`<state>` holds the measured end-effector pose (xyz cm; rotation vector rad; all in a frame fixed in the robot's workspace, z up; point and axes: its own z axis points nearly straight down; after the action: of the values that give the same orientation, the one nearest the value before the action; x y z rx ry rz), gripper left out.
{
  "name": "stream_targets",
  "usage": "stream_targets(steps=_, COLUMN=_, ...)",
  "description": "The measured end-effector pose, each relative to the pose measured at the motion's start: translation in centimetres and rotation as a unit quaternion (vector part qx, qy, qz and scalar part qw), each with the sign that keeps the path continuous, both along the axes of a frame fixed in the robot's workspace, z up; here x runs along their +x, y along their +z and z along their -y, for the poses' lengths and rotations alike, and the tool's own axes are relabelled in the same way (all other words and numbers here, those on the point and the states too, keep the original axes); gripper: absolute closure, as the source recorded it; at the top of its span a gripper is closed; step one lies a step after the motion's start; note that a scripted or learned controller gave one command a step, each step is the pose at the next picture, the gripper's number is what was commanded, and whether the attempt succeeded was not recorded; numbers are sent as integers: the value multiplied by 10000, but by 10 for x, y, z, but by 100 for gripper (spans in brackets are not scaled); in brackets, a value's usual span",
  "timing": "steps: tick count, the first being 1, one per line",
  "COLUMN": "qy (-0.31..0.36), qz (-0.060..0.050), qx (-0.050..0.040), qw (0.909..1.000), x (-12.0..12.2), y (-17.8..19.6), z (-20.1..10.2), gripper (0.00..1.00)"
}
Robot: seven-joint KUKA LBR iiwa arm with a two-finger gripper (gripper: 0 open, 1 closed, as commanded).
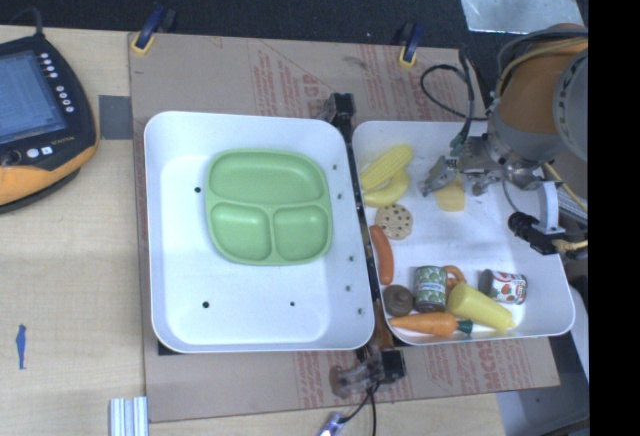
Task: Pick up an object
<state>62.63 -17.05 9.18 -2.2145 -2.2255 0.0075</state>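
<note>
My gripper (458, 176) hangs over the upper part of the right bin (545, 324), with its two fingers spread apart and nothing between them. A small pale yellow block (451, 199) lies on the bin floor just below the fingertips. To its left lie a corn cob (388, 163), a yellow banana-like piece (387, 192) and a round cookie (394, 220). Along the bin's front are an orange-red sausage (381, 254), a small green can (430, 287), a yellow squash (481, 308), a carrot (425, 325) and a red-and-white can (505, 286).
The left bin (170, 324) holds a green divided plate (270, 206). A teach pendant (35, 119) lies at the far left of the bench. Black cables (450, 84) loop behind the right bin, and clamps sit at the bins' back and front seams.
</note>
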Motion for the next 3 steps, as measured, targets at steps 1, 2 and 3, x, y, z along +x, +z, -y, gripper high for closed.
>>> stream_targets(steps=1, qy=4, qz=-5, qx=-5, qw=10000, x=0, y=11, z=1, gripper=100)
stream_targets(steps=2, qy=6, qz=-7, qx=-6, qw=10000, x=0, y=10, z=1, gripper=0)
stream_targets(steps=3, qy=3, qz=12, qx=9, qw=10000, x=30, y=0, z=8, gripper=0)
